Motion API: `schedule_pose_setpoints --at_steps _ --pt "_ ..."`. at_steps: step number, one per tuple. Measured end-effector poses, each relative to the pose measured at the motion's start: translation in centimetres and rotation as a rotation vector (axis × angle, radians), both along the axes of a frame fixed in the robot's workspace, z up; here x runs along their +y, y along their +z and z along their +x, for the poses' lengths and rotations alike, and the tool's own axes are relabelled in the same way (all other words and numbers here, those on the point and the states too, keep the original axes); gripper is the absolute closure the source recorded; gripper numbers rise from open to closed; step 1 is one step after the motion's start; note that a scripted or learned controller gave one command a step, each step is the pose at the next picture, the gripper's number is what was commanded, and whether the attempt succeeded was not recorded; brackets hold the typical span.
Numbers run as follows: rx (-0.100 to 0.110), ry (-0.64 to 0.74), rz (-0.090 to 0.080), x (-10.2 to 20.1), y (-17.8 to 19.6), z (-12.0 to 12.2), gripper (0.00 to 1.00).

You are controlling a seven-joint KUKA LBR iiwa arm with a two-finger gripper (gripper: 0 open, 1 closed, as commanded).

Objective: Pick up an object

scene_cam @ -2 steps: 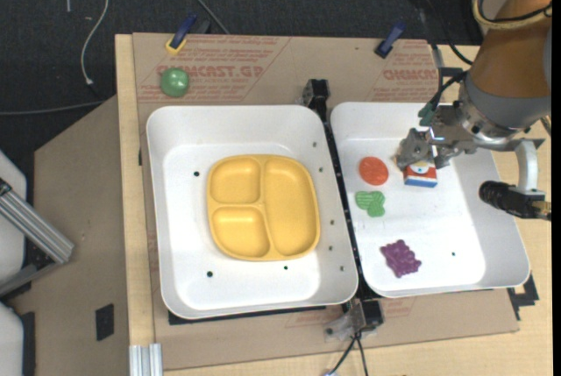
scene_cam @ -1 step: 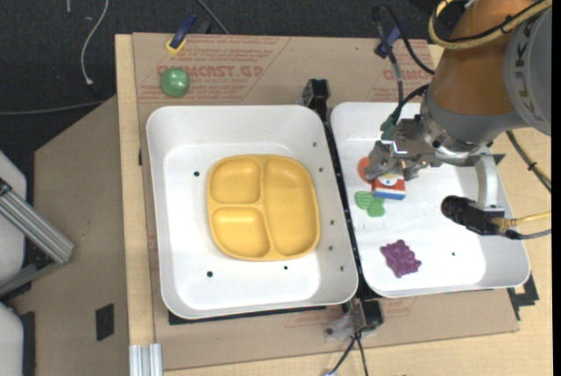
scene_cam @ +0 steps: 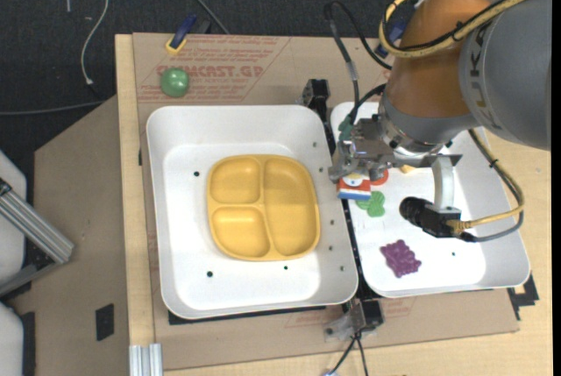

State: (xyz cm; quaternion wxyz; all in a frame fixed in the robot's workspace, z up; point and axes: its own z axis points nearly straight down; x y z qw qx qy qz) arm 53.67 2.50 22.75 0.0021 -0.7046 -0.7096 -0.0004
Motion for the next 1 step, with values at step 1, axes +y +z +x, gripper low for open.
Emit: schedule_pose_setpoints --at_steps 1 --pt "0.003 -0.001 0.000 4.80 -1.06 -1.54 1.00"
